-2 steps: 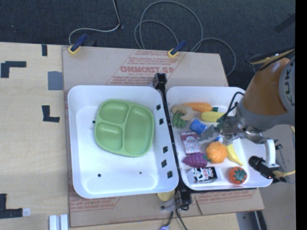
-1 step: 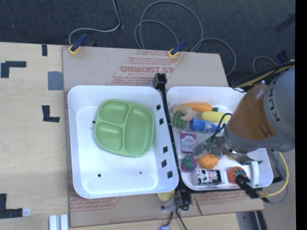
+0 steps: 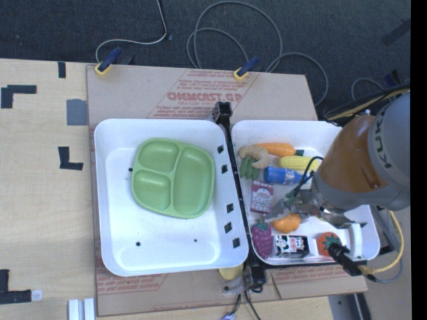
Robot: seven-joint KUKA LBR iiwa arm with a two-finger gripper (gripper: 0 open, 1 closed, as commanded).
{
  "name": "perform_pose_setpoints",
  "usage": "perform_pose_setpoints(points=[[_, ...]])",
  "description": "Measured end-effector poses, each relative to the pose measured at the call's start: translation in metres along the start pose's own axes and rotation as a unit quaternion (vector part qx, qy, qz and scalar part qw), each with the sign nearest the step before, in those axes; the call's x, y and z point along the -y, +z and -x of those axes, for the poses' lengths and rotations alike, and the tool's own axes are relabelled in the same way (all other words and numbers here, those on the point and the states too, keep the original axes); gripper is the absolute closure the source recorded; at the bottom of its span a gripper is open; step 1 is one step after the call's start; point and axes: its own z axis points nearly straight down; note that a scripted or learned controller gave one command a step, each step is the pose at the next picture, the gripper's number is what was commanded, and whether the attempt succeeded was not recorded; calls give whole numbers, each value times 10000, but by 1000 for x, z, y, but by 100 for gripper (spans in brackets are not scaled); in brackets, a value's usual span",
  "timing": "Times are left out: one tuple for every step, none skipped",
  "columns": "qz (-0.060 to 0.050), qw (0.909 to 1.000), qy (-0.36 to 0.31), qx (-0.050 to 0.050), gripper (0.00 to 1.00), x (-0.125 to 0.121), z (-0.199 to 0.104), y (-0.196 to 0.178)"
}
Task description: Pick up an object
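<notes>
Reached in from the right, arm (image 3: pixel 363 162) bent low over the right bin (image 3: pixel 327 131). Gripper (image 3: pixel 300 202) down among the toys, just above an orange piece (image 3: pixel 287 223); finger state impossible to tell. Nearer: milk carton (image 3: pixel 291 246), purple grapes (image 3: pixel 261 237). Farther: blue bottle (image 3: pixel 280 175), carrot (image 3: pixel 273 149). Beyond, green plate (image 3: pixel 173 177) in the left bin (image 3: pixel 110 199).

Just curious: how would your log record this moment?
arm: over right bin | gripper: among toys | plate: left bin

Small orange object (image 3: pixel 287 223) in right bin (image 3: pixel 280 129), lying near front wall beside purple grapes (image 3: pixel 261 239)
</notes>
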Motion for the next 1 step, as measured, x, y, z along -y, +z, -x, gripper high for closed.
perform_pose_setpoints(points=[[65, 10000, -58, 1, 100, -73, -76, -89]])
